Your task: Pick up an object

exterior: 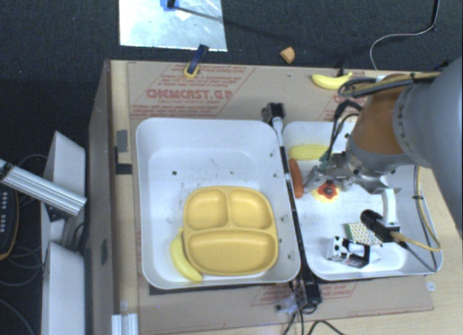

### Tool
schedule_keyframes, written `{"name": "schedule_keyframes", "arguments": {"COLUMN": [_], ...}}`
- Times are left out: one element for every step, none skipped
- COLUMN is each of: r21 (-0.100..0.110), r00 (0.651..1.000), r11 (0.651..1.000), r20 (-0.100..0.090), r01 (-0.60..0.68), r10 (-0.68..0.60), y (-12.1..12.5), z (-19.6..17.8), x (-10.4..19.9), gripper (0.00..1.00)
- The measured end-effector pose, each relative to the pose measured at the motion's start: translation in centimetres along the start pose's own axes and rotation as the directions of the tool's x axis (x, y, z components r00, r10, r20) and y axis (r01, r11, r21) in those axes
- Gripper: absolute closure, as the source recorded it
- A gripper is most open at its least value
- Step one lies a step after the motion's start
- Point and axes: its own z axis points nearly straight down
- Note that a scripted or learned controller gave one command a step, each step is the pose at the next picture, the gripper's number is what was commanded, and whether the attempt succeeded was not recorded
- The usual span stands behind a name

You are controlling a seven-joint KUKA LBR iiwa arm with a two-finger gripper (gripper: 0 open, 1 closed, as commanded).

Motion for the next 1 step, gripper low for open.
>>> {"name": "schedule_keyframes", "arguments": {"r21": [0.0], "r00": [1.0], "r11": [1.0], "r20": [-0.002], "r01": [0.002], "r10": [-0.002], "y": [0.06], "z": [-1.04], "x": [0.07], "gripper": [1.0]}}
